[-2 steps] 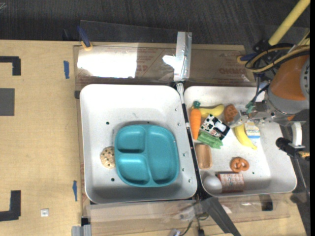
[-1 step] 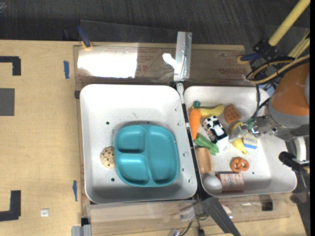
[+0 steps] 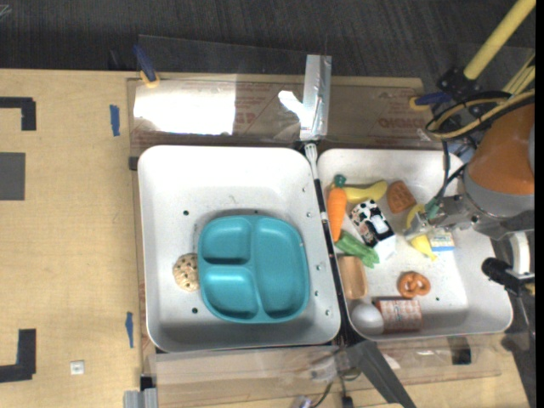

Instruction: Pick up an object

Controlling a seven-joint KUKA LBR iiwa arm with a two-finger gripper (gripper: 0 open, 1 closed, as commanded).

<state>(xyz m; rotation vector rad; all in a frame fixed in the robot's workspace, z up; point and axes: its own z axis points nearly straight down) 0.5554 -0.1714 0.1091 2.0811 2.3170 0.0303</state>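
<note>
At lower right the pretzel [image 3: 414, 285] and can [image 3: 399, 313] lay ungrasped in the right bin [image 3: 476, 308], the carrot [image 3: 337, 212] farther up, so the arm [image 3: 501, 172] seemingly needed to descend; jaws' state unclear.

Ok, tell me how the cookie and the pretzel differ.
The cookie lies in the left bin, pale tan and speckled, touching the teal tray. The pretzel lies in the right bin, reddish brown with holes, apart from its neighbours. Both are small, roundish and lie flat.
</note>
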